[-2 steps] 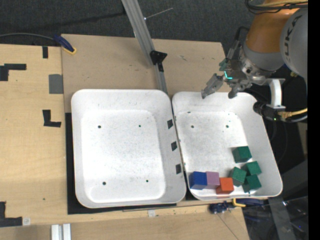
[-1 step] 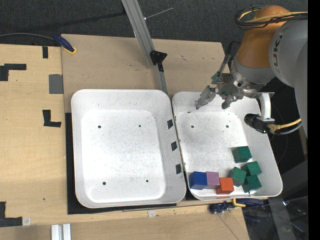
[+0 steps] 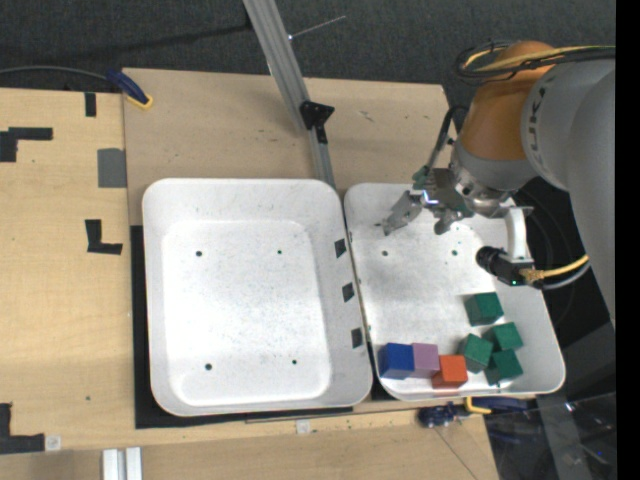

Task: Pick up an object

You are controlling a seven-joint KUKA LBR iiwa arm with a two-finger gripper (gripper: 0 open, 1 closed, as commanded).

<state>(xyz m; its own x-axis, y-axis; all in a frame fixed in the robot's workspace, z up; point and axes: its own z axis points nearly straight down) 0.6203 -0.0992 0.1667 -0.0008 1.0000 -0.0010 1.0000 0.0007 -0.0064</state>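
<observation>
Wooden bench (image 3: 220,138) with two bins

The left white bin (image 3: 160,268) and right white bin (image 3: 400,268) lie side by side, touching.

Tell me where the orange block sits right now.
The orange block lies in the right bin, against its near edge, with the purple block on its left and green blocks just to its right.

Both bins (image 3: 245,193) are coloured white with dark specks; green blocks (image 3: 484,308), a blue block (image 3: 397,358), a lilac block (image 3: 425,357) and an orange block (image 3: 452,370) are seen.
</observation>
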